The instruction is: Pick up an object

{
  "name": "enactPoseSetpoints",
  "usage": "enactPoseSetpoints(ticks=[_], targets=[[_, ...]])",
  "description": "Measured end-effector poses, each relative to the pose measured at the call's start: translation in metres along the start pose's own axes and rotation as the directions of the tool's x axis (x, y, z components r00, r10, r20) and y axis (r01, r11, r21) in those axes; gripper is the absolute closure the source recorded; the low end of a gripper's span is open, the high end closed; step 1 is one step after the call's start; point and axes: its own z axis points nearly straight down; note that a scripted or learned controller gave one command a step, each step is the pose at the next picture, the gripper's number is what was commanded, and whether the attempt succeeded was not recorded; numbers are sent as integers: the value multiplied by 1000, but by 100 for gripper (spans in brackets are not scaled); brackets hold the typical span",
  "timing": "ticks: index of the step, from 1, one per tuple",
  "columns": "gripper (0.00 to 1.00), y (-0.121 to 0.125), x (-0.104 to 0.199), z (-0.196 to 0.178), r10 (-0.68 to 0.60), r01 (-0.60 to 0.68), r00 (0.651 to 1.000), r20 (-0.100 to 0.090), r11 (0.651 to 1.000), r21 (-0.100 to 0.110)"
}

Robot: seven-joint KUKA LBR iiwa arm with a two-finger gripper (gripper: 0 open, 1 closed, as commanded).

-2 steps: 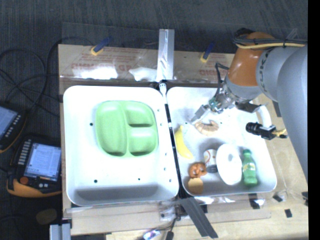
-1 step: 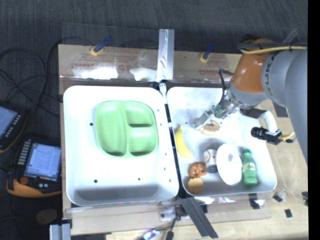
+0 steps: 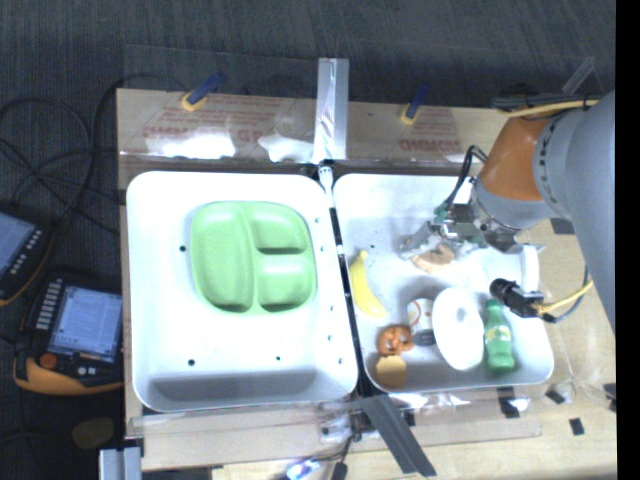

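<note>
We look down on a surface (image 3: 135, 133) carrying 2 shallow white bins side by side. The left bin (image 3: 160, 368) holds 1 green divided tray (image 3: 252, 253), lying flat near that bin's middle, apart from the walls.

The right bin (image 3: 390, 193) holds the loose things. A banana (image 3: 362, 286) lies along its left wall, roughly midway down. Near the bin's front-left corner we see a small orange-brown toy (image 3: 394, 339) and, just in front of it, a tan piece (image 3: 390, 370) touching or nearly touching it. A white round plate or lid (image 3: 457, 327) sits toward the front edge, with a green bottle (image 3: 497, 336) just beside it on the right, close to the front-right corner. A small white and orange object (image 3: 420, 311) lies just left of the plate.

The arm (image 3: 590, 183) comes in over the bin's right edge, its orange band (image 3: 510, 163) above the wrist. The hand (image 3: 450, 236) is low over the back half of the right bin, pointing left. Directly at its tip lies a pale tan, rounded object (image 3: 434, 259), with a grey crumpled-looking piece (image 3: 415, 241) just beside it. We cannot tell how far apart the fingers stand, nor whether anything sits between them; the metal parts and the objects blur together there.
</note>
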Motion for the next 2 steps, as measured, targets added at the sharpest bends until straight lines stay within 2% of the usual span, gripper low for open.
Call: enactPoseSetpoints(ticks=[1,2], targets=[[100,0,1,-8,-1,1,1000,-1,1000,1],[100,6,85,-94,-83,83,997,-3,996,12]])
